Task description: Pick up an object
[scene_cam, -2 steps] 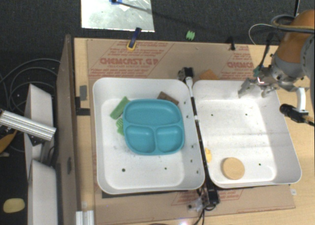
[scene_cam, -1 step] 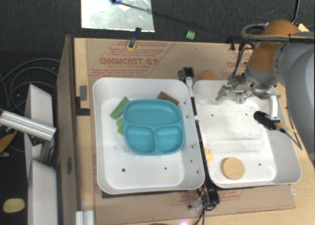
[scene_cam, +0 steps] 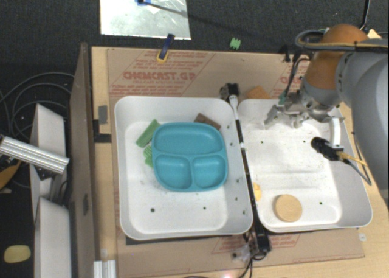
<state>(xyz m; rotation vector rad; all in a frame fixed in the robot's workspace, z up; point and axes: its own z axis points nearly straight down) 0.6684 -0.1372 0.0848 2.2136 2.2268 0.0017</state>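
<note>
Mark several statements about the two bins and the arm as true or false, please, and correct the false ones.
1. The blue plate lies in the left bin. True.
2. The round tan disc lies in the left bin. False: it lies in the right bin, near the front edge.
3. The gripper is over the far part of the right bin. True.
4. The blue plate has one undivided hollow. False: it has three compartments.
5. A green piece lies at the plate's left edge. True.
</note>
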